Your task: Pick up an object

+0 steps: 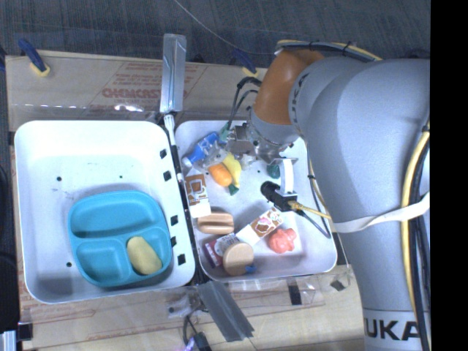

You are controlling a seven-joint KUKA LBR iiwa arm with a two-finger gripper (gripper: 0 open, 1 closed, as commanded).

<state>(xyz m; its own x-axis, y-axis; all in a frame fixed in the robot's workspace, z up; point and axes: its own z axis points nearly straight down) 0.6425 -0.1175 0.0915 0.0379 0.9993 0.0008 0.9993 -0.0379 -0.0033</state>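
Note:
The right bin (316,258) holds several toy foods. My gripper (240,149) hangs low over the bin's far end, under the orange-banded wrist. Just below it lie an orange piece (219,174) and a yellow banana (233,168), touching each other. A blue and white packet (204,149) lies just left of the gripper. A small teal item (274,170) peeks out on its right. Nothing is seen held.
Nearer the front of the right bin lie a brown carton (195,189), a hot dog bun (215,223), a round bread (238,255), a small box (260,225) and a red fruit (282,240). The left bin (44,152) holds a blue tray (110,218) with a yellow potato (144,255).

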